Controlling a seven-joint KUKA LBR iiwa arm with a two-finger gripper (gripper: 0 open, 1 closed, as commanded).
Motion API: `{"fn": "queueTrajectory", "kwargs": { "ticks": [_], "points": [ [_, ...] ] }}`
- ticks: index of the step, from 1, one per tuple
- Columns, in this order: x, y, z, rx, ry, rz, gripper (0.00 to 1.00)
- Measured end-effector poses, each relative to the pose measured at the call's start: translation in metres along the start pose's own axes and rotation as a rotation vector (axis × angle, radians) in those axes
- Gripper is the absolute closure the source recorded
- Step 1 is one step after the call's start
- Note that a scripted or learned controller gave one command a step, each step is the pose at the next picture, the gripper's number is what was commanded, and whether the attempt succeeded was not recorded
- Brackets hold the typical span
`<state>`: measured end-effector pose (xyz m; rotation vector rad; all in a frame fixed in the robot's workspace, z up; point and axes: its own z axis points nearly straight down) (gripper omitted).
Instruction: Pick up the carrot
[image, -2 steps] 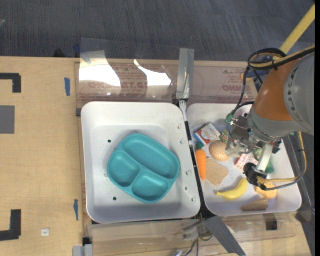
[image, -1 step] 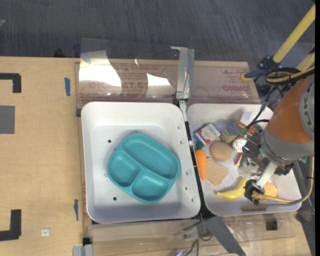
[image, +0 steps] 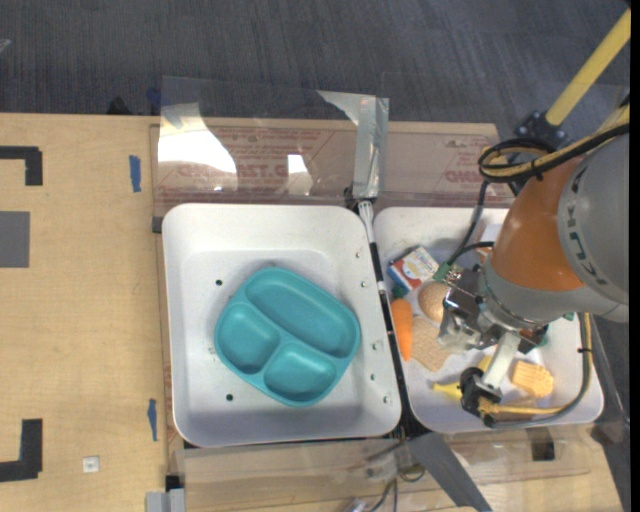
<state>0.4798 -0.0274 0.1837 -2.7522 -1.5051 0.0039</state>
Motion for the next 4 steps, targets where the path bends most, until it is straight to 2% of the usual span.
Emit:
{"fn": "queueTrajectory", "kwargs": {
  "ticks": [1,2,3,4],
  "points": [
    [0.032,0.075,0.0,-0.004,-0.002,0.065,1.0],
    [-0.04,0.105,0.023,0.001,-0.004,0.107,1.0],
    [-0.055,0.085,-0.002,0.001,0.0,0.161,1.0],
    [-0.085,0.106,0.055,0.004,-0.003,0.569,1.0]
  ]
}}
